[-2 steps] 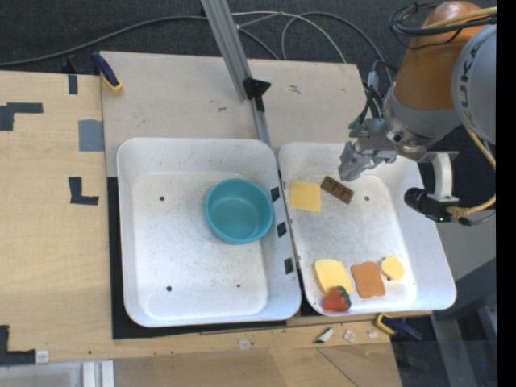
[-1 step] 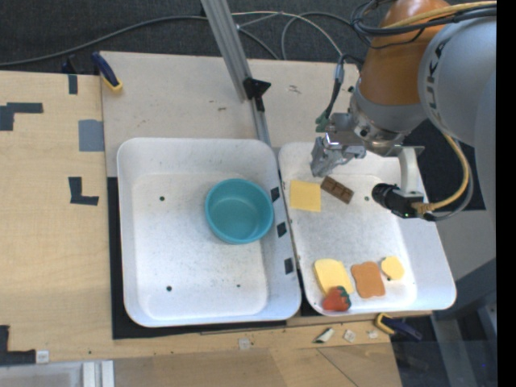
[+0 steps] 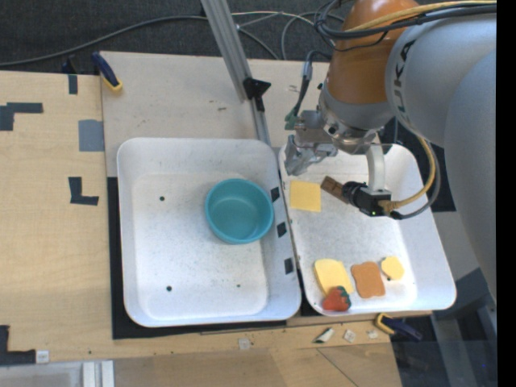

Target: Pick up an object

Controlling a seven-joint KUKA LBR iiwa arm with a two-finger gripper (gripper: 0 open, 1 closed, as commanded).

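Observation:
My gripper (image 3: 297,161) hangs over the far left corner of the right bin (image 3: 427,252), just above and behind a flat yellow square slice (image 3: 305,196). A small brown piece (image 3: 331,185) lies right of that slice. Along the bin's near edge sit a yellow chunk (image 3: 330,273), an orange-brown slice (image 3: 368,279), a small yellow round piece (image 3: 393,268) and a red strawberry (image 3: 337,299). I see nothing held in the gripper.
A teal bowl (image 3: 239,210) stands in the left bin (image 3: 149,240), near its right wall. A slanted metal pole (image 3: 234,55) crosses behind the bins. The grey arm with its orange band (image 3: 367,55) covers the right bin's far side.

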